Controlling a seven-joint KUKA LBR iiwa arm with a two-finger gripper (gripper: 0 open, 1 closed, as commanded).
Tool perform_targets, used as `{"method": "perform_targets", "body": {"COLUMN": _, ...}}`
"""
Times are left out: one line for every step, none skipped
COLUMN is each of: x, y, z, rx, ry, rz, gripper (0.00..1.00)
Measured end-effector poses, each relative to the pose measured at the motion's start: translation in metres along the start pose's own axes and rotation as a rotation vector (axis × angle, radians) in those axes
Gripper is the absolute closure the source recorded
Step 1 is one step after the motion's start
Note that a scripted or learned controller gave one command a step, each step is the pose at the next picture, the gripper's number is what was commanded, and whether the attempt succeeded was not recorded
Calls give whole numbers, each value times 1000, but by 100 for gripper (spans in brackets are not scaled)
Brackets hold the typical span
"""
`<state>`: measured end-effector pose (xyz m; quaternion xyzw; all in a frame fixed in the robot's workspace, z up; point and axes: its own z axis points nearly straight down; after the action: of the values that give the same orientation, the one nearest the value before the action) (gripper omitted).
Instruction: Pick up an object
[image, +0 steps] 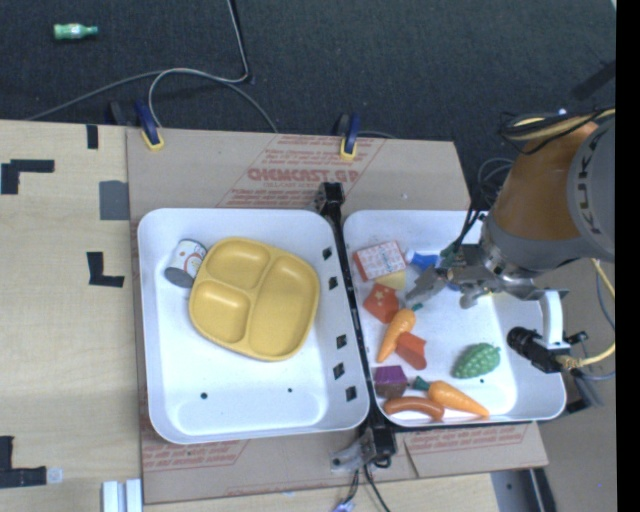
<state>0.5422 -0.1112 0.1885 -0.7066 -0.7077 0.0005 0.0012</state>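
Jaws' state cannot be told; gripper (432, 283) hangs over right bin (520, 405), small carrot (396, 332) just below-left of it, long axis running diagonally toward the divider.

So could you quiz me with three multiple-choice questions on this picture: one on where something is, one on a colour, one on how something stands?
1. Where is the yellow plate?
A. left bin
B. right bin
C. floor

2. What colour is the bumpy toy in the right bin?
A. blue
B. green
C. pink

3. The claw is
A. above the left bin
B. outside both bins
C. over the right bin's toys

Answers: 1 A, the plate lies in the left bin. 2 B, it is plainly green. 3 C, the claw hangs by the small carrot.
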Motion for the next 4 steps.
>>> {"method": "perform_targets", "body": {"x": 17, "y": 35, "z": 102, "rx": -7, "ry": 0, "rz": -2, "gripper": 0}}
{"method": "perform_targets", "body": {"x": 16, "y": 60, "z": 103, "rx": -4, "ry": -1, "rz": 1, "gripper": 0}}
{"method": "perform_targets", "body": {"x": 15, "y": 62, "z": 103, "rx": -2, "ry": 1, "rz": 0, "gripper": 0}}
{"method": "perform_targets", "body": {"x": 10, "y": 43, "z": 102, "rx": -6, "ry": -3, "rz": 0, "gripper": 0}}
